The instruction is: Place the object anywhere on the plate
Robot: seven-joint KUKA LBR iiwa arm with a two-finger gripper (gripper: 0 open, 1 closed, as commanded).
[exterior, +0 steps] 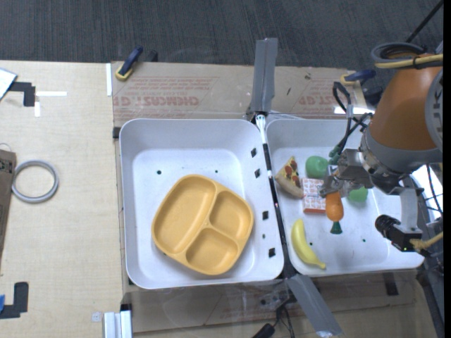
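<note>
Under the hand (337, 189) in the right bin (366, 259) sits the toy carrot (334, 209), w/ a banana (304, 243), pizza slice (289, 175) & red packet (313, 194) near. Can't tell if the hand is apart or together. Yellow plate (203, 224) lies in the left bin (141, 189).

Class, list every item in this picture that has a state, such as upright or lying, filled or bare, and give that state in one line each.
plate: lying flat in the left bin, nothing on it
banana: lying flat in the right bin
carrot: lying below the gripper
pizza slice: lying by the divider
tape roll: lying flat on the bench
</note>
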